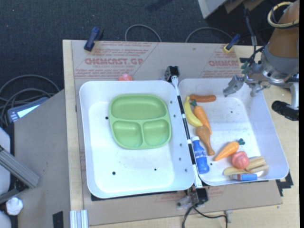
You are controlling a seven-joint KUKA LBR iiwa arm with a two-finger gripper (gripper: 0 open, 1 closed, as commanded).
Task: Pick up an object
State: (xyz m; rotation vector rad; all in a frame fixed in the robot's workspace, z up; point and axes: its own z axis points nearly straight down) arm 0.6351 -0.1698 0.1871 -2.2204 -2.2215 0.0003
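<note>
The metal two-finger gripper (243, 85), jaws parted and empty, is hovering at the right bin's (266, 127) twelve o'clock; the light, stiff orange plastic carrot (226, 149) is lying toward five o'clock, best pinched mid-body.

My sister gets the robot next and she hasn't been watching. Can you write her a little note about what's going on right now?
Pincer: up over the far right corner of the right shallow white bin, nothing between its fingers that I can see.
Things: that bin holds toy food along its left and near sides: a yellow plastic banana, two orange plastic carrots and a blue tube.
The left bin holds a green divided plate.
Done: nothing picked up yet.
Left: lower and grab one item.
</note>
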